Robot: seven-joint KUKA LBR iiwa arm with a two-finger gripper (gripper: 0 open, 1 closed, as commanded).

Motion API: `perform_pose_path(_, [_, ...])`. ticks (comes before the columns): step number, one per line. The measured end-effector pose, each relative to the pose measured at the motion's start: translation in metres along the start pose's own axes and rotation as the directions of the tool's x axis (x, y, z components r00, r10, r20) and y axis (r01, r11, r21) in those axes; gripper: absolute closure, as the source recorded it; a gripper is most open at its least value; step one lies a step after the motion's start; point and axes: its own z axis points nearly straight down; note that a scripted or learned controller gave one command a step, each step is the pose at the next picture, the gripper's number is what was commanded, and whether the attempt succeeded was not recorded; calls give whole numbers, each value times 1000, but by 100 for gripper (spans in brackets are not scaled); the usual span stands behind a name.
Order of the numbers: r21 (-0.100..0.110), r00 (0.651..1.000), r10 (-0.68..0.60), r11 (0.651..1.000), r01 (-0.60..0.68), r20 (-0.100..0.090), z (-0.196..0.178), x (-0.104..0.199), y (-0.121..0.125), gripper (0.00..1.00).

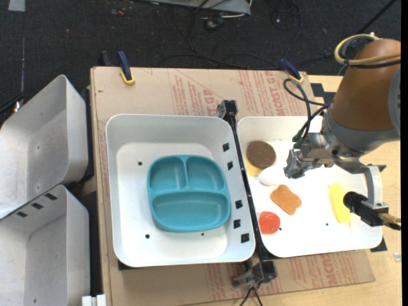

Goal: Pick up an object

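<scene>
There are 2 white bins side by side on the bench. The left bin (121,171) has a blue tray (189,192) with 3 parts lying flat in its middle. The right bin (319,241) has the small toys for picking.

The gripper (297,164) hangs over the right bin, near its middle. It is small and dark here, so I cannot tell how wide it is or if it has hold of anything.

From the gripper, a brown round cookie (261,153) sits at 10 o'clock, near it. A white egg shape (270,176) sits at 8 o'clock, just beside it. An orange toast piece (285,199) lies at 7 o'clock, a bit lower. A red round toy (269,222) lies further off at 7 o'clock, near the bin's front corner. A yellow block (339,204) lies at 4 o'clock, next to a black part of the arm.

I think the white egg shape is the closest pick. It looks light and hard, like plastic play food. Its round, smooth sides may slip out, so squeeze it across the narrow middle. The orange toast piece looks flat and light too. Its flat edges may be easier to pinch. None of them look like they would break.
</scene>
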Motion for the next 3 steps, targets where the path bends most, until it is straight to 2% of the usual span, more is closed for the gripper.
perform_pose_path(2, [2,1000,0,1000,0,0,38,95,25,100])
perform_pose_path(3, [-2,1000,0,1000,0,-1,28,143,35,100])
